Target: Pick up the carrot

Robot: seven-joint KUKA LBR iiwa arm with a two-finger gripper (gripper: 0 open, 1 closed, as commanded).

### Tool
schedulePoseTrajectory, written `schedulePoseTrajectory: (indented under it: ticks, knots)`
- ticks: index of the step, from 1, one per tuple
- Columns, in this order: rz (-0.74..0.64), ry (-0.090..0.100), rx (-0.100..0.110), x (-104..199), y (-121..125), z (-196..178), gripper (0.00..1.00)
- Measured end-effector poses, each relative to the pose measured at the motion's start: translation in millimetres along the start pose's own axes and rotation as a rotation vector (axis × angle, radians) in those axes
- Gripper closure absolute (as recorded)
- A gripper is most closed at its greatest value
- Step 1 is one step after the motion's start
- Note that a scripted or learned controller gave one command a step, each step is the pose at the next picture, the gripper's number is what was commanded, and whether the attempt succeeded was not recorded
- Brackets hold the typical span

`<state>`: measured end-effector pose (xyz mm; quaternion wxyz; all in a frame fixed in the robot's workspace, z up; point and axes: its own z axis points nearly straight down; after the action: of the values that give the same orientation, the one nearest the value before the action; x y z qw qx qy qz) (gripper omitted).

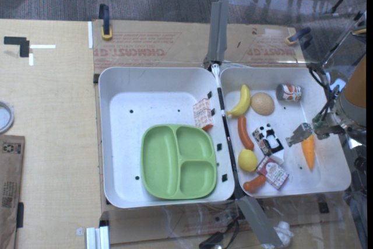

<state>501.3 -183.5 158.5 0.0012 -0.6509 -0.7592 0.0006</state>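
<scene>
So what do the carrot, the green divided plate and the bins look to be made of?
The carrot looks like smooth moulded plastic: uniform orange, no root texture, probably a toy. The green divided plate seems matte plastic, evenly coloured with soft rounded ridges. The bins appear to be white plastic or coated metal, slightly glossy; I can't tell which.

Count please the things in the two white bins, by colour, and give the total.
Orange or red: 3, carrot and two sausages
Yellow: 2, banana, lemon
Green: 1, tray
Tan: 1, egg
Printed, mixed colours: 4
Total: 11
</scene>
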Motion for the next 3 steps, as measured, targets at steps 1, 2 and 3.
schedulePoseTrajectory:
  ticks: [1, 2, 3]
  knots:
    - [-0.274, -0.016, -0.02, -33.7, 7.0, 56.1, 0.0]
    - [-0.271, -0.026, -0.031, -35.5, 10.4, 44.8, 1.0]
    - [-0.256, -0.002, -0.003, 41.1, 57.5, -38.4, 1.0]
